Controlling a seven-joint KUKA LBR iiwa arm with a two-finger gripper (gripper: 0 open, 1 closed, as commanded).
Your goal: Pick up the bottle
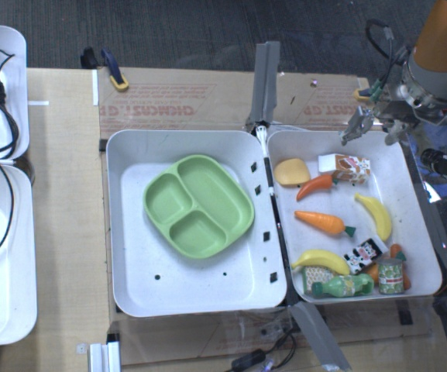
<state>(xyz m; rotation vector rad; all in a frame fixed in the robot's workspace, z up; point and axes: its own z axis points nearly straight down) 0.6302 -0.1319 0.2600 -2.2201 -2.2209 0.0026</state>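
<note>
Along the near wall of the right bin [418, 208] lies the green bottle [341, 287], on its side, touching the end of a yellow banana [321, 260] and just beside a small can [391, 276]. Above the bin's far right corner hangs the gripper [376, 127], its two fingers spread apart with nothing between them, well apart from the bottle. Below it rest a small carton [347, 167], a tan bread-like piece [291, 172], two carrots [322, 222] and a second banana [376, 215]. A black-and-white cow-patterned item [362, 254] lies near the can. The left bin [130, 277] holds a green divided plate [198, 205].
</note>
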